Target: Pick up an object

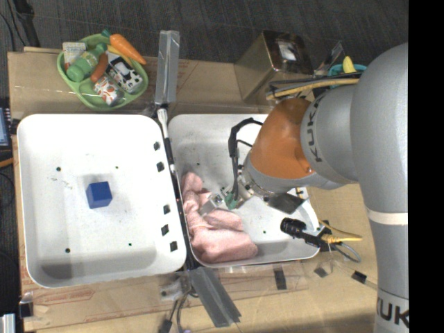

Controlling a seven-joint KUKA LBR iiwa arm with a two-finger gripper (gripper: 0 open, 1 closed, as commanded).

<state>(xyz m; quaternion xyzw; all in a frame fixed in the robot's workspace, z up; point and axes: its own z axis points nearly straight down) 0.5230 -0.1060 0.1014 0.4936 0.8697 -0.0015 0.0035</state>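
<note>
A pink soft object (216,233) lies crumpled along the left and front side of the right bin (201,134). My gripper (223,201) is low in that bin, right at the pink object's upper edge and touching or nearly touching it; a small green bit shows at its tip. The orange band and the grey wrist hide the bin's middle and right part. A blue cube (99,193) sits alone in the left bin (41,137), left of its centre.
A green bowl (78,93) holding toy food, among it an orange carrot (125,46), stands behind the left bin. A brown box (267,64) and some clutter lie behind the right bin. A ridge with black clips (166,186) separates the bins.
</note>
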